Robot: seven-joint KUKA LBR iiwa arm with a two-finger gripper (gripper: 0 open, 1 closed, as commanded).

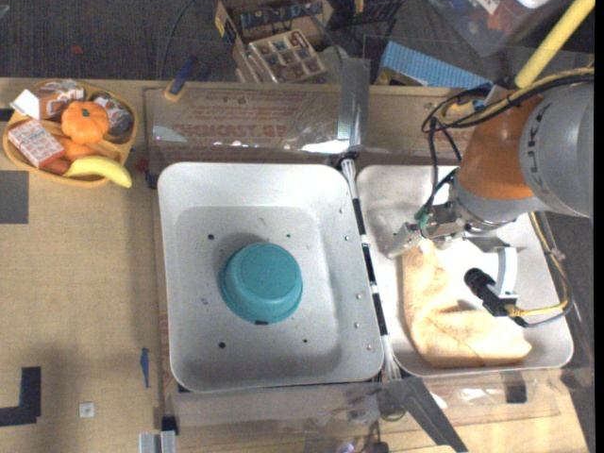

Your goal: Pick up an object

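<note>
Overhead: arm above the right bin, cloth below the jaws

Seen from above, two white bins sit side by side on the table. A teal bowl lies upside down in the middle of the left bin. A tan cloth lies crumpled in the right bin, filling its near half. The jaws hang at the cloth's far left corner; whether they are apart or together cannot be told. A fruit basket stands at far left.
</note>
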